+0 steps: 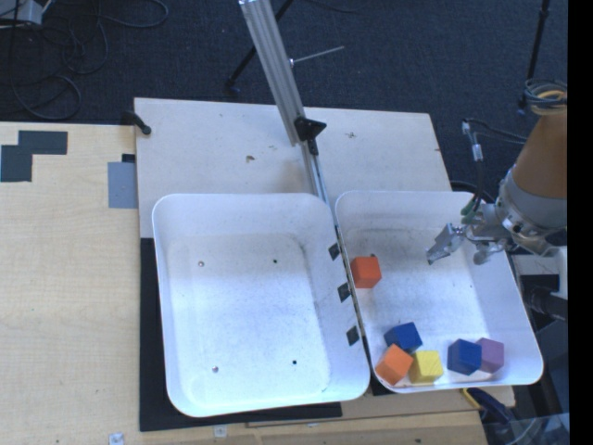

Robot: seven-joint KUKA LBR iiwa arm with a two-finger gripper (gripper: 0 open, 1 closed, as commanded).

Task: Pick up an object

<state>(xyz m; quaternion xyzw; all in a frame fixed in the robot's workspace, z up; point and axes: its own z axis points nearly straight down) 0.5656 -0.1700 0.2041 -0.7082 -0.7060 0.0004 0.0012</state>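
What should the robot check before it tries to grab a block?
1. Blocks to pick from: ok. The orange block sits alone in the right bin.
2. Room around it: ok, nothing touches it.
3. Other blocks: not ok for easy grabbing. The blue block, yellow block and purple block crowd the near edge.
4. Gripper above a block: not ok, it hangs to the right of the orange block.
5. Gripper holding nothing: ok, no block between its fingers.
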